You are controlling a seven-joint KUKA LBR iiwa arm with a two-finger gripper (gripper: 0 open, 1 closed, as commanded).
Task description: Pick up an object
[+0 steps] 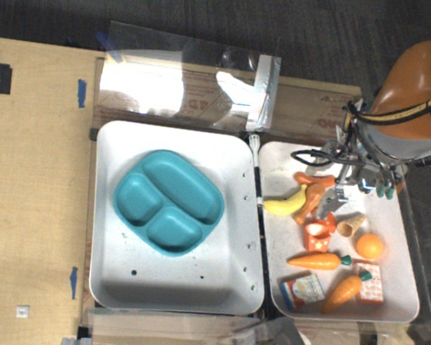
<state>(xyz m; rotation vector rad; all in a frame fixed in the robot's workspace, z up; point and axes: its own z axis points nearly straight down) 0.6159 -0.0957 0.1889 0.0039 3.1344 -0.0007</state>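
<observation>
In the right bin (pixel 406 294), gripper (pixel 334 201) lowered over banana (pixel 285 205) and strawberry (pixel 317 235), finger state indiscernible, carrots (pixel 315 260) nearby, teal tray (pixel 168 201) in left bin (pixel 104 271).

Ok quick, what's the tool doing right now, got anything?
Tool: low in the right bin, among the toy food beside the banana; open, shut or holding cannot be told.

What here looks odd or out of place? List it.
Little stands out. The teal divided plate sits skewed in the left bin, corners off the bin's edges. Toy food is heaped loosely in the right bin: banana, two carrots, orange. Nothing spilled over either rim.
</observation>
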